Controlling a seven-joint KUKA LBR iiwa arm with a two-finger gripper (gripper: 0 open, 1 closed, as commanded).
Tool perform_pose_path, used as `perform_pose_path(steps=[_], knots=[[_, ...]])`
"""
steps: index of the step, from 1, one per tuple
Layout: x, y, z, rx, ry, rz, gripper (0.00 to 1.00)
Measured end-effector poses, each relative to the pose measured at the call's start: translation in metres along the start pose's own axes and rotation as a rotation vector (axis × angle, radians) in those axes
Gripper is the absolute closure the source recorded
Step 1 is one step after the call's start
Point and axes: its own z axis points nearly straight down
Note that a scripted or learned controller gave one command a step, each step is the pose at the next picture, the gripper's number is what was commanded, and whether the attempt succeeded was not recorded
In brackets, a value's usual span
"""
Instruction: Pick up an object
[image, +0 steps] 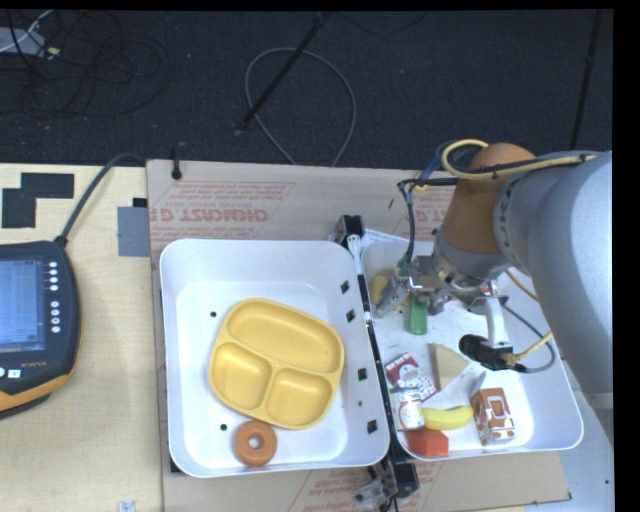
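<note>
1. Gripper (418, 296) is low in the right bin (560, 432), at its far left part, the arm coming in from the right. Whether it is apart or together I cannot tell; the wrist hides it.
2. Directly below the gripper, touching or nearly so, is a green object (417, 320), upright or slightly tilted. Nothing shows clearly clamped, so I would not call it held.
3. Judgement: the step in hand looks like the descent or close onto the green object; the lift is not yet done.
4. Nearer the camera from the gripper lie a red-and-white packet (404, 371), a pale wedge (451, 362), a small can (410, 411), a banana (446, 417), a red piece (430, 443) and an orange box (493, 414), bunched near one another.
5. To the gripper's left, over the divider, the left bin (190, 300) carries a yellow tray (276, 362) and a doughnut (255, 442).
6. Next move calls for a firm close on the green object, then a straight rise clear of the bin wall just beside it.
</note>
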Motion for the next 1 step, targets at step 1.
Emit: perform_pose_path(steps=[1], knots=[[-0.0539, -0.032, -0.0003, 0.001, -0.003, 0.007, 0.0]])
